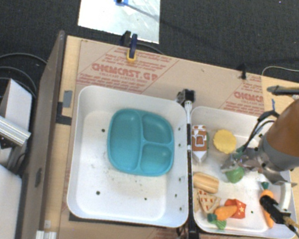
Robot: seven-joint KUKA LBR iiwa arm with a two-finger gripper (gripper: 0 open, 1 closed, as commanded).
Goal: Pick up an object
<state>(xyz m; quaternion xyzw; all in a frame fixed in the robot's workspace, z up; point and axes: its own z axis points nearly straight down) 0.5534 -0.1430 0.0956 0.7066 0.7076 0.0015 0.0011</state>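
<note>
green toy [235,174], is that the one to go for?

i'd say so. it lies in the right bin [254,123], near the middle, and it is the closest thing to the end effector [237,162].

which way from it?

just beside it, on the side toward the bin's near edge. from this slant they look to be touching or almost touching.

is the end effector open? holding anything?

i can't tell how open it is, and i can't make out anything held in it.

any long axis to line up with?

none i can see. the toy looks small and lumpy.

surface and room?

smooth white bin floor, so it may slide if nudged. the yellow round piece [225,141] sits near on the far side, the bread roll [205,182] near on the left. the arm [292,134] fills the right side. there is little bare floor around the toy. the left bin [90,151] has a teal plate [141,142], well apart.
</note>
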